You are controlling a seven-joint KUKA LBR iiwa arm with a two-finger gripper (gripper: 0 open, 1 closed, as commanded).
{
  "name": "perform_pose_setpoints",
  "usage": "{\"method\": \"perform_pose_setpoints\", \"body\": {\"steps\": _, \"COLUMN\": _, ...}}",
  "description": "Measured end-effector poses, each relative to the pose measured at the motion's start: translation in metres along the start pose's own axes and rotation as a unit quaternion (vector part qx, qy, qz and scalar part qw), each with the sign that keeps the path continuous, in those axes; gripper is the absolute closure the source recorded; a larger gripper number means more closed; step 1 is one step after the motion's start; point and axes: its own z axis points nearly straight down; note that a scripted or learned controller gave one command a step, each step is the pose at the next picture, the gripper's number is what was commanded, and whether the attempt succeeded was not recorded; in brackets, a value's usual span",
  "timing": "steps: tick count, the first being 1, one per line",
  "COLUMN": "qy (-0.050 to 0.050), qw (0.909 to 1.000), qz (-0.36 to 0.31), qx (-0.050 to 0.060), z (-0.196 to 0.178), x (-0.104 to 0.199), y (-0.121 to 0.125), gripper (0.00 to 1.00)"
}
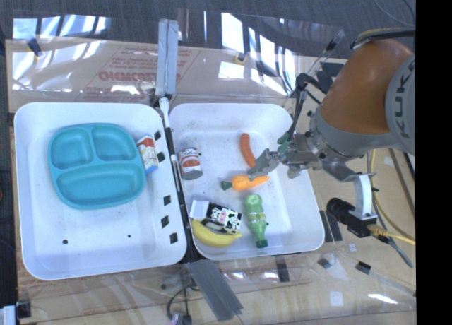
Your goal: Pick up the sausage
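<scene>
The sausage [246, 150] lies in the right bin [300, 207], just up-left of the carrot [247, 182], its long axis running nearly up-down in the camera view with a slight lean. The gripper [267, 162] hangs just right of the carrot's upper end (and so down-right of the sausage), close beside it. Whether it is parted or closed I cannot tell, and nothing is seen in its grasp.

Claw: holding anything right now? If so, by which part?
Nothing visibly held. The claw sits low in the right bin, between the sausage and the carrot, with neither seen between its fingers.
</scene>
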Motion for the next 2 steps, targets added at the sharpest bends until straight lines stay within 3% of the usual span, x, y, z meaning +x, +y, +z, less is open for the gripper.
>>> {"method": "perform_pose_setpoints", "body": {"steps": 1, "qy": -0.001, "qw": 0.9981, "qz": -0.062, "qx": -0.001, "z": 0.004, "x": -0.036, "y": 0.061, "gripper": 0.00}}
{"method": "perform_pose_setpoints", "body": {"steps": 2, "qy": 0.000, "qw": 0.9971, "qz": -0.076, "qx": 0.000, "z": 0.073, "x": -0.029, "y": 0.101, "gripper": 0.00}}
